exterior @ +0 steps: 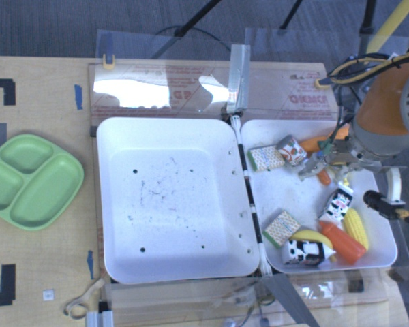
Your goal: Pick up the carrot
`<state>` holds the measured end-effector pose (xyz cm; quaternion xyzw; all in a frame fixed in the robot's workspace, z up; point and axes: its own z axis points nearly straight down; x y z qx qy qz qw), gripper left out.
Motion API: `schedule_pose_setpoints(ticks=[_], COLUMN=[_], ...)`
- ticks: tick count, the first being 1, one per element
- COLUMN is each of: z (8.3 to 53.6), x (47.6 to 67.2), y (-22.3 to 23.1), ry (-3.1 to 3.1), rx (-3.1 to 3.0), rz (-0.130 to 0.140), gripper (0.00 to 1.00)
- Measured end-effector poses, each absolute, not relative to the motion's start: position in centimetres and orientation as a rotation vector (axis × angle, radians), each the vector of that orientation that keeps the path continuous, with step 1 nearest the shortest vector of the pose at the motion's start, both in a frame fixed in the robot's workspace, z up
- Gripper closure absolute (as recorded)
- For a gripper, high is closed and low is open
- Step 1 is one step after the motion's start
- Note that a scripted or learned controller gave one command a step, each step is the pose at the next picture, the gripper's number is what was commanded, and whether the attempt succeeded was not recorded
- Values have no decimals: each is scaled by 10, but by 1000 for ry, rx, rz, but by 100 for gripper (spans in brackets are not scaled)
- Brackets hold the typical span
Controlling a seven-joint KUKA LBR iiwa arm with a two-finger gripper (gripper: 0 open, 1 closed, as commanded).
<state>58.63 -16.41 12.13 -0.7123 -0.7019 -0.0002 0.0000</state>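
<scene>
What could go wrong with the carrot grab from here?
1. The gripper sits in a tight cluster: the patterned can and checkered block lie beside it and may get knocked.
2. The carrot lies at the bin's near end, wedged between corn and banana, so a wrong pick is likely.

A robotics lab: two white bins (170,196) sit side by side on a plywood bench (48,87) marked with black and blue tape, clear acrylic panels (163,87) standing behind them, tripod legs (211,5) on grey carpet, and yellow cabling (354,63) at far right.
</scene>
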Motion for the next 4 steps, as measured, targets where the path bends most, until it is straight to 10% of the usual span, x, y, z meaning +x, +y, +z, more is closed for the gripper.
schedule_pose_setpoints(ticks=[1, 3, 4], z=[270, 107, 96], x=[594, 667, 667], y=[-165, -183, -181], ry=[-2490, -2297, -2438], rx=[-1921, -2143, -1988], rz=[-2, 2, 16], gripper=[0, 0, 0])
